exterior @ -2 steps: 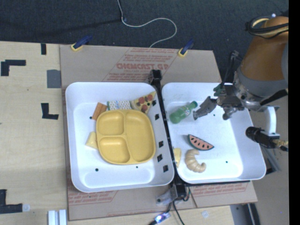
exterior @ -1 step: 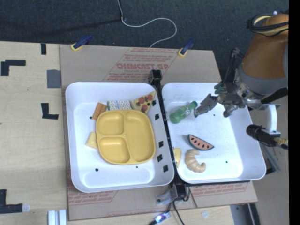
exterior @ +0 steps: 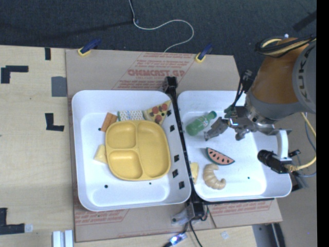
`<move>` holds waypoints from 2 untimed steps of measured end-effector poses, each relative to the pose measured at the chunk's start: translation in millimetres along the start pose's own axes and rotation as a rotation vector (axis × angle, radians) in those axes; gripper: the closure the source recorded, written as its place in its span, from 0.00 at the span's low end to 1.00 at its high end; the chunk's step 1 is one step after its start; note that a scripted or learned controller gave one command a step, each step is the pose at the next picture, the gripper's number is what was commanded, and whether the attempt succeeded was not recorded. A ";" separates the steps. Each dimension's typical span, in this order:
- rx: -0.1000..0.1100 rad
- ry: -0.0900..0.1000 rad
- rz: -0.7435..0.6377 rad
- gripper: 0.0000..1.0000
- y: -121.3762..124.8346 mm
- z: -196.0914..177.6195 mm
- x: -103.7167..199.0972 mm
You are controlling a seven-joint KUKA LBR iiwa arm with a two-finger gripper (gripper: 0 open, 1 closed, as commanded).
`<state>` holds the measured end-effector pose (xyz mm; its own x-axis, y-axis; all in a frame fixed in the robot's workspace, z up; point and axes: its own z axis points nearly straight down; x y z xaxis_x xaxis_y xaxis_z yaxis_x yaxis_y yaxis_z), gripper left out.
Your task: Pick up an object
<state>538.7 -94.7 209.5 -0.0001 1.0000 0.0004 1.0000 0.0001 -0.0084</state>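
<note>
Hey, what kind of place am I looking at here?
Probably a robotics lab's pick-test bench: a robot arm reaches over two white bins clamped on cardboard, holding toy food like a watermelon slice and croissant.

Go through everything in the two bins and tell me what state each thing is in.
Yellow tray: flat, upright, left bin, lying over other items.
Pizza slice: flat, partly under the tray.
Green bottle: on its side, right bin.
Watermelon slice: lying flat, untouched.
Croissant: lying flat, untouched.
Gripper: over the right bin, holding nothing.
</note>
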 end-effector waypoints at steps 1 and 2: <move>-0.001 0.000 0.000 0.00 1.2 44.6 -2.5; -0.002 0.000 0.000 0.00 4.3 99.9 -11.5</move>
<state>542.2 -106.1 109.5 0.0000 1.0000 -0.0001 1.0000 0.0000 -0.0068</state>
